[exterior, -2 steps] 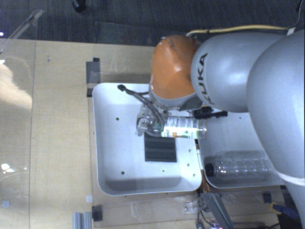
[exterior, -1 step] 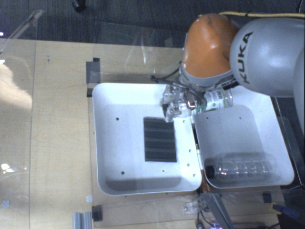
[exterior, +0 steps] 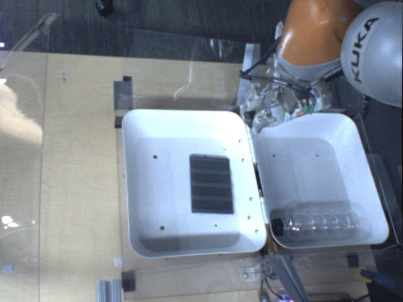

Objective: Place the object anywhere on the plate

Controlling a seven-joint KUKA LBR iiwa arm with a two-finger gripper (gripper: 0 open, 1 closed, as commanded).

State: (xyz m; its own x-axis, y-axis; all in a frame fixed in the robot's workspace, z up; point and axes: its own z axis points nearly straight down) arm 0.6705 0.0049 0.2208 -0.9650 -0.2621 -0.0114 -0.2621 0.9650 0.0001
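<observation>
My arm (exterior: 371, 43) is a rounded grey shell with "KUKA" in dark capitals down its side. Next to that sits a smooth, glossy orange dome (exterior: 313, 24), my band above the wrist. Beneath the orange the casing turns to pale grey metal. Thin dark cables loop out around the wrist, and one light cable crosses over the top of the shell. My tool (exterior: 272, 109) is a cluttered knot of silvery metal parts and brackets, with small green and white bits among its wiring.
</observation>
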